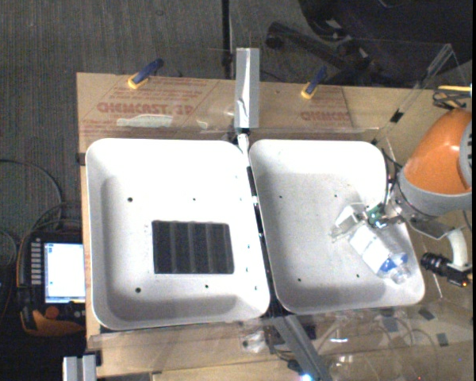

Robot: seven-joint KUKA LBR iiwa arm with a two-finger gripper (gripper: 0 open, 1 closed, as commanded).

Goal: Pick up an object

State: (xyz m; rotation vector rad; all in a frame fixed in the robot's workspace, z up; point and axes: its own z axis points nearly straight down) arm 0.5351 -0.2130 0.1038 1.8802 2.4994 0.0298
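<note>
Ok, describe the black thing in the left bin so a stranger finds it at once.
Take the left bin of the two white ones. Mid-floor lies a flat black ribbed rectangle. It is the bins' one dark thing; the right bin holds a clear bottle.

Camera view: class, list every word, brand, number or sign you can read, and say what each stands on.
"CHEMCAST": red print on the brown board behind the left bin; characters after it too blurred.
Red print on the board behind the right bin: too blurred to read.
Pendant screen left of the bench: too small.
Clear bottle, white label: unreadable.
</note>
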